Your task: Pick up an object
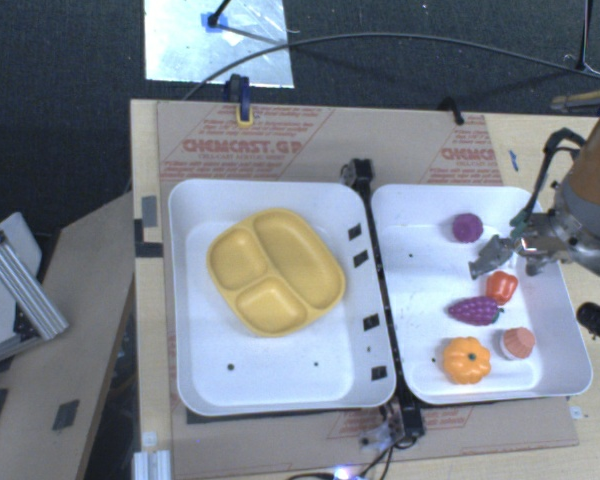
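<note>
Now the gripper (507, 255) hovers over the right bin (420, 298), fingers spread and gripping nothing; the red-orange pepper (501, 287) sits just near-side of them, almost beneath.

I see the arm (592, 183) cut off at the right edge, and I can't tell how the gripper (508, 253) jaws stand.

Gripper (502, 256) above red pepper (501, 287), right bin (420, 368)
</note>
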### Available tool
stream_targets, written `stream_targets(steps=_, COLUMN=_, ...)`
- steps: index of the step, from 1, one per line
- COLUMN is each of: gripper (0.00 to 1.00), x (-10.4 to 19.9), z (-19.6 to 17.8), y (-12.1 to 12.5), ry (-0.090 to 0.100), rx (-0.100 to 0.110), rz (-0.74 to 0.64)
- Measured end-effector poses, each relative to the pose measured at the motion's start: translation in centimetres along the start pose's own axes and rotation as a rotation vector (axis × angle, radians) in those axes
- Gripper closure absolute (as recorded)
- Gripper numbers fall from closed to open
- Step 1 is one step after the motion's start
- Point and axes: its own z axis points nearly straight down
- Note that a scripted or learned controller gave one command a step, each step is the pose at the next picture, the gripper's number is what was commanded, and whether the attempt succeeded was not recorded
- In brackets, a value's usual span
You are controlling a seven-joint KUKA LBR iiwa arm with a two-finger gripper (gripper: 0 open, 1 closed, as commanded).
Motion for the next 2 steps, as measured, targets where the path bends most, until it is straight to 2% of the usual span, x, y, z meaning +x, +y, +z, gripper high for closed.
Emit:
stream_targets(steps=1, gripper=0.00, x=0.0, z=-0.6, y=0.2, ry=-0.002, rx=-0.012, rz=-0.003)
stream_targets(steps=2, gripper=0.00, x=0.3, z=5.6, y=0.0, ry=-0.001, rx=-0.007, rz=0.000)
